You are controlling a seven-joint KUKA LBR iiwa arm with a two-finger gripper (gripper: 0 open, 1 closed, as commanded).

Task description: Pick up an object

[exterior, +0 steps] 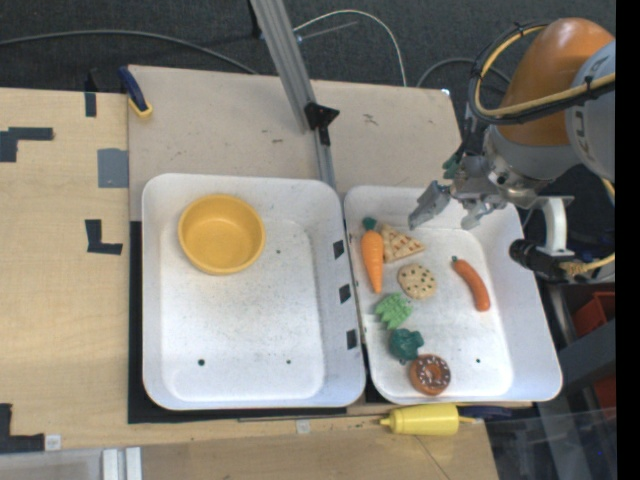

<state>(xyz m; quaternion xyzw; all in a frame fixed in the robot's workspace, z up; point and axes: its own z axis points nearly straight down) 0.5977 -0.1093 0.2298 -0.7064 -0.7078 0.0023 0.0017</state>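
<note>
Approach step: gripper (452, 208) spread, seemingly empty, above right bin (530, 368) far edge. Next: descend near-left onto pizza slice (402, 244), then close.

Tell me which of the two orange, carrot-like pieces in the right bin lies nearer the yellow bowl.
The carrot with the green top, at the right bin's left edge beside the pizza slice. The other orange piece, without green, lies farther right, away from the yellow bowl.

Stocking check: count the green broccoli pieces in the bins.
2, both in the right bin: one broccoli piece just below the cookie, the other, darker one directly below it, above the donut. None seem hidden.
</note>
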